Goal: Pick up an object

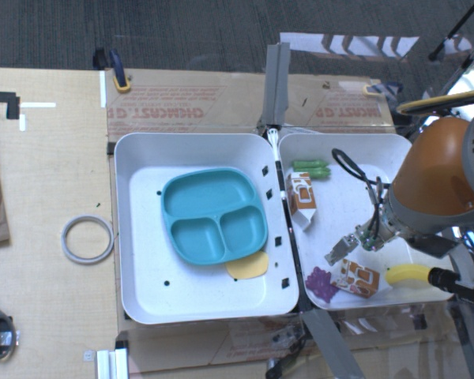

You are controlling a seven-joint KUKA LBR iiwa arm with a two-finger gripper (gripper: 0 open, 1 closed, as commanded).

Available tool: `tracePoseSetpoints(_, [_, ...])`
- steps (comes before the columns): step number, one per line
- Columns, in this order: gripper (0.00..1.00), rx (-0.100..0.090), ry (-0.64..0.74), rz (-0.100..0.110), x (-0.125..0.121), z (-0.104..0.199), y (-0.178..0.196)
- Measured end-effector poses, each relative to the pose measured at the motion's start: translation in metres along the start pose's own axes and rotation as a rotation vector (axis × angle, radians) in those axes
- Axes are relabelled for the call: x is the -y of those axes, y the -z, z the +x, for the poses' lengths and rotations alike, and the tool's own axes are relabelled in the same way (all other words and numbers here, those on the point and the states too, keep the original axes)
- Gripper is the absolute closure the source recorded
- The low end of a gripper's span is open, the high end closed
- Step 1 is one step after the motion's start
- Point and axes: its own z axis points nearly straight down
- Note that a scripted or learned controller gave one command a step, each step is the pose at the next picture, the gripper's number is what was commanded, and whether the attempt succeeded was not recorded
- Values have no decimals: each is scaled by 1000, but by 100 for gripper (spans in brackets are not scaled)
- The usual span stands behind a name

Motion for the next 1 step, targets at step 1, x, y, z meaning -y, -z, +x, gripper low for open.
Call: tracePoseSetpoints(1, [0, 3, 23, -2, 31, -47, 67])
